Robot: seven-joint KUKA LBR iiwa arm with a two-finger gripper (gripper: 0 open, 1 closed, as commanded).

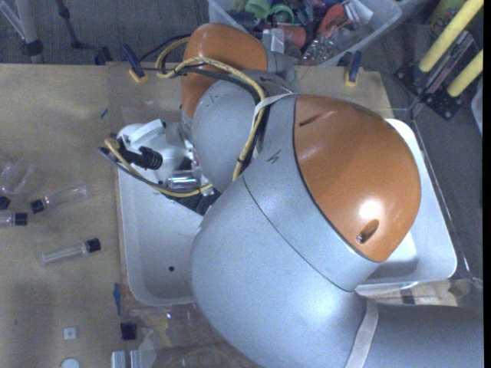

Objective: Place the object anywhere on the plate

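Bench (46, 113) of pale wood, scuffed, seen from above at a slant. Two white bins sit on it: left bin (146, 278) with a bare patch of floor carrying one small dark speck (170, 267); right bin (439, 240) visible along its far rim and corner. My arm (291, 282) lies across both, grey shell with orange caps (357, 175), and it covers most of the bin floors. Wrist end (165, 163) hangs over the left bin's back part, white and black fittings, a yellow-and-black cable (219, 71) looped round it. Jaws: spread or pressed together, cannot tell from this angle. Object and plate: cannot tell where either lies under my own bulk. Left of the bins, on the bare wood, clear vials with black caps: one (69, 250) near the left bin, another (65, 196) behind it, more at the bench's left edge (15, 179). Blue clamps (132, 71) grip the bench's back edge. Beyond the bench, grey carpet (115, 14), a clear tub (307, 10) heaped with coloured odds and ends, yellow foam tubes (460, 21) leaning at the far right, a white stand leg (23, 21) at the far left.
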